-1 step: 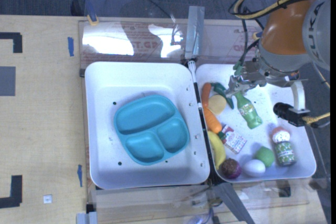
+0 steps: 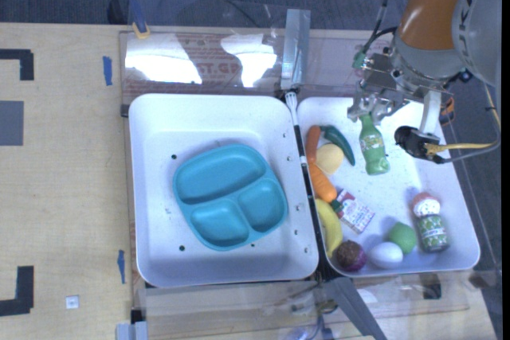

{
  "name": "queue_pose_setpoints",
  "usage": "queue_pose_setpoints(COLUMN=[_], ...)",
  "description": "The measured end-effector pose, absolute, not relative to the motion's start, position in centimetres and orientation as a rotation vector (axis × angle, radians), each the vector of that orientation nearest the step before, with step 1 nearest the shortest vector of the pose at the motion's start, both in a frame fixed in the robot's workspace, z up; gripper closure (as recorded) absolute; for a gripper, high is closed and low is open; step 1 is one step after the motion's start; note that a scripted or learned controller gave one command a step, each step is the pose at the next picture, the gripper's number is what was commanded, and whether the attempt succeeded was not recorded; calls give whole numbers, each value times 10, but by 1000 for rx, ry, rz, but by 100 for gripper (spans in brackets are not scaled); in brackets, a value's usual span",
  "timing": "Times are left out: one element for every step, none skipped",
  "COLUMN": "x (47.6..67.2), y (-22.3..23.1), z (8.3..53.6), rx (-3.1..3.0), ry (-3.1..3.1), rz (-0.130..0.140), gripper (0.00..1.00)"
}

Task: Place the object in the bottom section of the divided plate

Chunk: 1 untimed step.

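Two white bins sit side by side on the bench. Nearest the camera, along the right bin's (image 2: pixel 466 243) front edge, lie a dark purple ball (image 2: pixel 349 255), a white egg (image 2: pixel 387 253), a green lime (image 2: pixel 402 236) and a small jar of peas (image 2: pixel 431 226). Just behind them a yellow banana (image 2: pixel 328 224) runs along the divider, with a red-and-white packet (image 2: pixel 355 213) beside it.

Farther back are an orange carrot (image 2: pixel 321 181), a pale yellow fruit (image 2: pixel 331 158), a dark green pepper (image 2: pixel 339 144) and a second carrot-coloured piece (image 2: pixel 312 139).

In the left bin (image 2: pixel 151 171) a blue divided plate (image 2: pixel 229 195) rests near the middle, and all three of its sections hold nothing — the bottom section, nearest the camera, included.

At the far side of the right bin the gripper (image 2: pixel 371 109) hangs directly over a small green bottle (image 2: pixel 374 147), whose cap sits right under the fingertips. Whether the claw is apart or closed on the cap cannot be told from here, and the bottle looks to be resting on the bin floor.

By this evidence the task is at its start: the bottle appears to be the chosen thing, but a firm grasp, the carry across the divider and the placing in the plate's bottom section all remain to be done.
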<state>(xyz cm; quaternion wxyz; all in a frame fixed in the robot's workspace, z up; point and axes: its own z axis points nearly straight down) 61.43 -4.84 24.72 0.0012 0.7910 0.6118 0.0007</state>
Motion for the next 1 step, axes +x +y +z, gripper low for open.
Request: queue_pose_setpoints(x=[605], y=[57], z=[248], rx=[2708], ry=[1595], rz=[-1], gripper=[100])
